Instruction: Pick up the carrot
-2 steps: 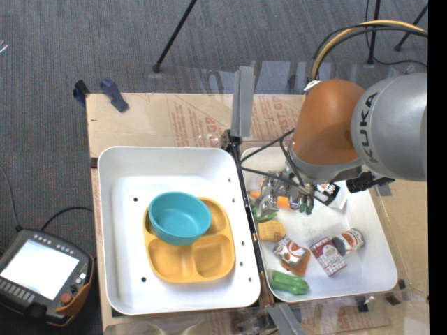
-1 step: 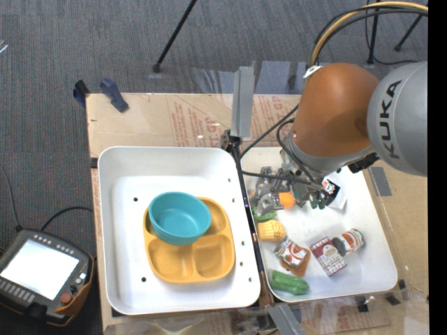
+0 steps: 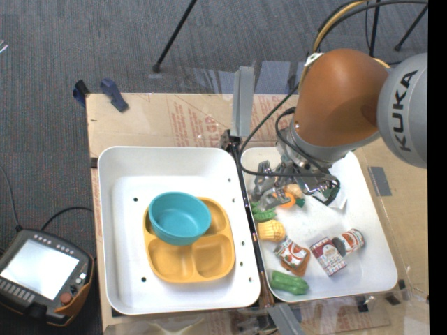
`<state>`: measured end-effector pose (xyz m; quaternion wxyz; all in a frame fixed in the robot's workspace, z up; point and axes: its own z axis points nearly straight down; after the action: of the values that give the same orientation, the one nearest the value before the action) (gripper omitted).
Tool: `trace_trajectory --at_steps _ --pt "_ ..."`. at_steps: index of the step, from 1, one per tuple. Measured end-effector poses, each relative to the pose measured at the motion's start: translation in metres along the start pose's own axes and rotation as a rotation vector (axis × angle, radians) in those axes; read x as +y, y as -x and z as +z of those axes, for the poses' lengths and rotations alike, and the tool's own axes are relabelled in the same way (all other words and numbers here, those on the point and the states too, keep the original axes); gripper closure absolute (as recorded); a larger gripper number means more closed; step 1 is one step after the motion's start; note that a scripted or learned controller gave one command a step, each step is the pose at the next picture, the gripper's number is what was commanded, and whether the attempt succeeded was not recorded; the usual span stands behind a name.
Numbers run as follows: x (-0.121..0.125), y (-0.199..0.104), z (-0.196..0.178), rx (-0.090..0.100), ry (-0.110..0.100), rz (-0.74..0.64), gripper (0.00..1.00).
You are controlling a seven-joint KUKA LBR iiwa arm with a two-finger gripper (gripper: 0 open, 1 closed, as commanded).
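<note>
"KUKA" is right there in dark capital letters on the grey arm [image 3: 408, 110], running up its casing at the far right. That is the one word that reads cleanly. Red print runs across the brown cardboard [image 3: 188, 121] beyond the left bin, but the letters are too faint and slanted to make out. Down in the right bin, the small can [image 3: 349, 241] and the red-and-white packet [image 3: 328, 255] beside it carry printed labels, and so does the little pouch [image 3: 292, 255] to their left; all of it is too small to read. The handheld screen [image 3: 38, 271] at the near left glows blank white, no characters legible.
</note>
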<state>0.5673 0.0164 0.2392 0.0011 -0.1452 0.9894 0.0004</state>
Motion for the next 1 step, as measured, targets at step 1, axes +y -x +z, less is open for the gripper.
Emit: trace_trajectory --at_steps 1 --pt "-0.0235 -0.0097 0.0102 0.002 0.002 -0.415 1.0"
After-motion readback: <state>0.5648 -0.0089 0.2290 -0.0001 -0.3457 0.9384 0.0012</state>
